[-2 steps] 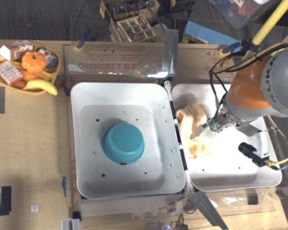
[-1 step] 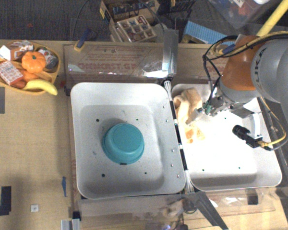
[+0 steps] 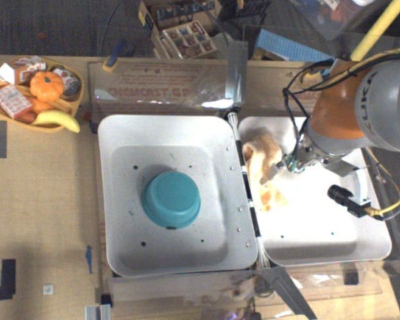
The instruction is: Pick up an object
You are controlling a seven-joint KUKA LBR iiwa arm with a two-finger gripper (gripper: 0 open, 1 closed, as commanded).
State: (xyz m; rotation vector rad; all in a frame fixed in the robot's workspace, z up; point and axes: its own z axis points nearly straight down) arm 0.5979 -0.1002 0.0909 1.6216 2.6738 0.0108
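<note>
Camera view showing end effector (image 3: 280, 169) hanging low over right bin (image 3: 333, 245), beside tan soft object (image 3: 263, 153) lying at bin's left wall; finger state cannot tell. Teal bowl (image 3: 172, 199) sitting upside down in left bin (image 3: 120, 152). Fruit basket (image 3: 33, 95) resting on tabletop (image 3: 40, 212).

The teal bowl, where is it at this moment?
In the camera view the teal bowl lies upside down near the middle of the left bin, apart from the gripper, which is over the right bin.
</note>
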